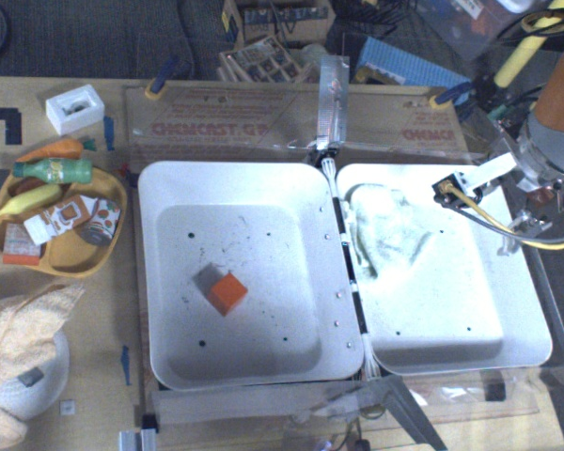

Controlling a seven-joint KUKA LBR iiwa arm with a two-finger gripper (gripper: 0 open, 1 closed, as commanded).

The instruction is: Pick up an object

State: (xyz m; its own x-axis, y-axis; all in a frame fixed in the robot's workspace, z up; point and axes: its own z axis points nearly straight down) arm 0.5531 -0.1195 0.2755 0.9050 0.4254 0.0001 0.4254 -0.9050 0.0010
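An orange cube [228, 293] lies in the left white bin [169, 195], a little left of the bin's middle, with a dark shadow on its upper left side. A pale, crumpled, see-through item [383, 231] rests in the upper left part of the right bin [508, 336]. My gripper [529, 214] hangs over the right bin's upper right rim, below the grey wrist and its orange band [556, 101]. It is far from the cube and apart from the pale item. Nothing shows in its grasp.
A white bracket with a black tip [461, 186] and yellow cables [508, 228] juts left from the wrist over the right bin. A wooden bowl of toy food [52, 219] and a cloth [19, 336] sit left of the bins. A clear panel [291, 120] lies behind them.
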